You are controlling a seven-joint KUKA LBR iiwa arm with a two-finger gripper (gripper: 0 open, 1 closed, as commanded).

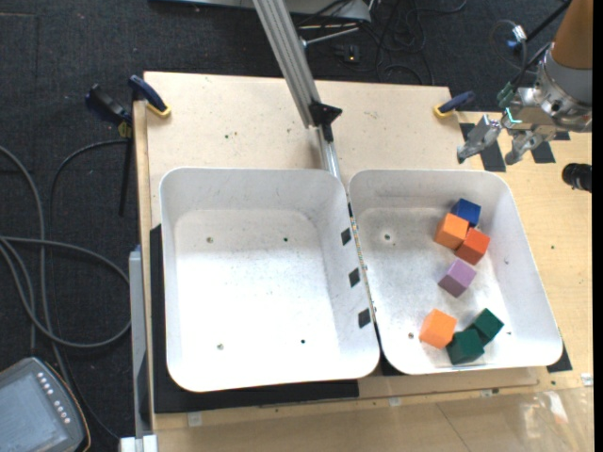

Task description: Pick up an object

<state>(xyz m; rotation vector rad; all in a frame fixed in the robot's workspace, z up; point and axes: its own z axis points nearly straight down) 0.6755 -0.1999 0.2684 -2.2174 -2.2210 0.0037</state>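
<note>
The gripper (499, 142) sits at the far right of the scene, above the bench (245, 111) just beyond the far edge of the right bin (528, 252). Its two fingers are spread apart, one reaching left and the other lower and to the right — nothing lies between them.

Right bin contents, all blocks:
- A blue block (466, 211) at the far end, touching an orange block (452, 230) just left of it.
- A red-orange block (474, 245) touching that orange block on its near right side.
- A purple block (458, 277) just near of this cluster, slightly apart from it.
- A second orange block (437, 329) toward the near wall.
- Two dark green blocks — one (487, 324) to the right, the other (465, 347) nearer, both close beside the second orange block and touching each other.

The left bin (188, 252) stands beside the right bin, their inner walls meeting along the middle. A slanted metal bar (283, 45) runs from the far side down to that junction. Clamps (149, 97) are fixed at the bench's far corners.
</note>
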